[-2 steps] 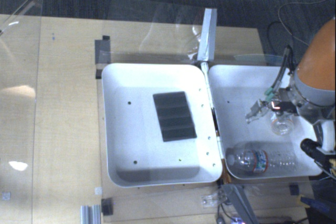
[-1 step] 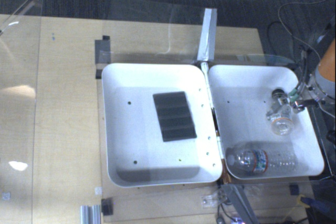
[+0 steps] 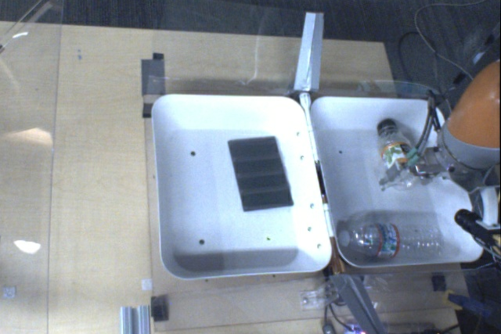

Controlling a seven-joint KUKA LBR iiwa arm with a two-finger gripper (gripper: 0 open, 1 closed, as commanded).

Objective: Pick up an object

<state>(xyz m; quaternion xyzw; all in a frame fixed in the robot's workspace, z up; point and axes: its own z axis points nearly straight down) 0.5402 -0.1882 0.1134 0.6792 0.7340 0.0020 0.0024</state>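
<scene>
The arm [image 3: 477, 121] reaches in from the right and its claw [image 3: 423, 165] is low over the right bin [image 3: 344, 129], just beside a small bottle [image 3: 391, 151] in the far half of that bin; whether the claw is wide, narrow or closed on anything I cannot tell, since wrist and wires crowd it. Judging from this, the pick is at the approach or grasp stage and nothing is lifted yet: the small bottle seems to rest on the bin floor, and a big bottle [image 3: 387, 240] lies on its side along the near wall. Both bottles are clear, glossy plastic, round and likely to roll or slip, each with a coloured label band. The left bin [image 3: 180, 168] holds a flat, dark, ribbed rectangular pad [image 3: 261, 173], matte and thin. Both bins are smooth white plastic with rounded corners, on a pale wood-grain worktop [image 3: 78, 168]
</scene>
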